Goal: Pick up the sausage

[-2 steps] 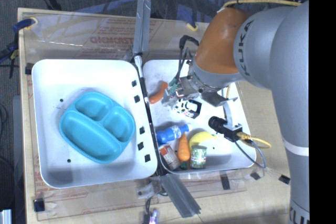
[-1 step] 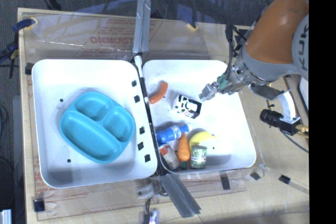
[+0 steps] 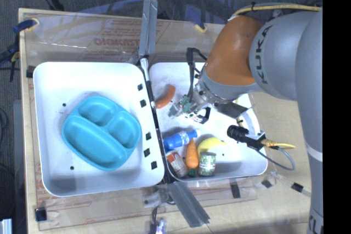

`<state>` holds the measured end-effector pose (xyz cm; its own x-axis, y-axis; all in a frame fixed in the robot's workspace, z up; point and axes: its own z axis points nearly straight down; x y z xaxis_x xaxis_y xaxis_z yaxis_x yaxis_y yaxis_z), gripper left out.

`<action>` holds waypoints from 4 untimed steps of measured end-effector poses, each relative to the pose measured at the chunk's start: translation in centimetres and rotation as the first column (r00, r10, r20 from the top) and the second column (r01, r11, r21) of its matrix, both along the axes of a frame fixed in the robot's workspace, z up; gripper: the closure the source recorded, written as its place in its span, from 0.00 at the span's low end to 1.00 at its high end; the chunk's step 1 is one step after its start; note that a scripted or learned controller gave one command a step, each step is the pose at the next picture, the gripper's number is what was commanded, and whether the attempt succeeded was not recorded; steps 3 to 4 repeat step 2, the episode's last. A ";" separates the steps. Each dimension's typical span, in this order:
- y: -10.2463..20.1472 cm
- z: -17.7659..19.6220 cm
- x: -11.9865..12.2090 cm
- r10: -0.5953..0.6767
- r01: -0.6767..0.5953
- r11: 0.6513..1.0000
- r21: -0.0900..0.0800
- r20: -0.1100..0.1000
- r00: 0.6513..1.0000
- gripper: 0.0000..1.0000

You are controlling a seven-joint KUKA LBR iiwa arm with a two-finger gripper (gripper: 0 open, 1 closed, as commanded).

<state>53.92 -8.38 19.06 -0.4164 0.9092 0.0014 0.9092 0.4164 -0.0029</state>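
The sausage [image 3: 165, 96] is a short reddish-orange link lying at a slant in the upper left part of the right bin [image 3: 170, 74]. My gripper [image 3: 185, 107] hangs just to its right and a little lower, under the orange band of the arm. It is close to the sausage but apart from it, and nothing shows between its fingers.
A blue divided plate [image 3: 101, 131] lies in the left bin [image 3: 49, 85]. At the front of the right bin sit a blue bottle [image 3: 179, 140], a carrot [image 3: 191, 155], a yellow banana [image 3: 211, 143], a small green can [image 3: 207, 164] and a red-labelled packet [image 3: 176, 163]. A black cable plug [image 3: 244, 137] hangs at right.
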 end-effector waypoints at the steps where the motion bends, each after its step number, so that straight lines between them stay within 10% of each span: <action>1: -5.1 11.6 -0.5 0.118 -0.118 0.993 -0.003 0.007 0.993 1.00; 2: 2.9 0.0 -3.0 0.088 -0.088 0.996 0.000 0.000 0.996 1.00; 4: 2.9 0.0 -3.0 0.088 -0.088 0.996 0.000 0.000 0.996 1.00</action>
